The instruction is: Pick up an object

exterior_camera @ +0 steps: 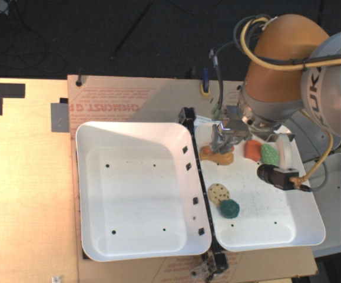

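Closest to the lens is the orange band (285, 40) of the grey arm (329, 93), which reaches in from the right over the far part of the right-hand white bin (264, 226). Below it the jaws point down at the bin's far left corner, just over a flat orange-brown piece (217, 154), perhaps a toy pastry. The piece rests on the bin floor near the wall shared with the other bin. The metal of the jaws overlaps the piece's upper edge from this angle, and I cannot tell whether the jaws are open or closed, nor whether they touch the piece.

Just to the right of that piece, under the wrist, lies a small red-orange block (252, 151), with a green knobbly lump (270, 155) against its right side. Nearer the front, well apart from the jaws, a round tan disc with dark dots (218, 191) lies close to the dividing wall. A dark green ball (229, 209) sits just beside it at its lower right, the two touching or nearly so.

The left-hand white bin (135, 193) stands edge to edge with the first, with black clips (188, 167) along the seam. Both bins sit on a brown cardboard sheet with red print (108, 106), which lies on the pale wooden bench (23, 187).
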`<state>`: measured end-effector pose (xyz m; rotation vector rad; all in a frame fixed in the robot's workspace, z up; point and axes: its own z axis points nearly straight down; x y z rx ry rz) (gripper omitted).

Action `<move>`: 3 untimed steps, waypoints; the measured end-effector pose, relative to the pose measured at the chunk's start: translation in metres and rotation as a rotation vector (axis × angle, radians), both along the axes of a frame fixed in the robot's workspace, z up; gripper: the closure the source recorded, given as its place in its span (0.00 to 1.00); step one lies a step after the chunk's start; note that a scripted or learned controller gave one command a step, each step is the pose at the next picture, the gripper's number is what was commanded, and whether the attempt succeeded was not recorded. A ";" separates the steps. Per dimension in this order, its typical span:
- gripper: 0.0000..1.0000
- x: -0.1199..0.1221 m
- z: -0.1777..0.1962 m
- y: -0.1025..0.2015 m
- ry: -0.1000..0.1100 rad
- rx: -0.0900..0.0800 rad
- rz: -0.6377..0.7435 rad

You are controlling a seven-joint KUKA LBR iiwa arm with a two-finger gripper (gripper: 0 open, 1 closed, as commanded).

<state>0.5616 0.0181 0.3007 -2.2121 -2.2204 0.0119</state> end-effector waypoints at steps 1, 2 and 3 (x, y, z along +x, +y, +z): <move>1.00 -0.012 0.154 0.019 -0.025 0.002 0.000; 1.00 -0.009 0.219 0.087 -0.015 0.003 0.004; 1.00 -0.045 0.129 0.136 0.003 -0.002 0.002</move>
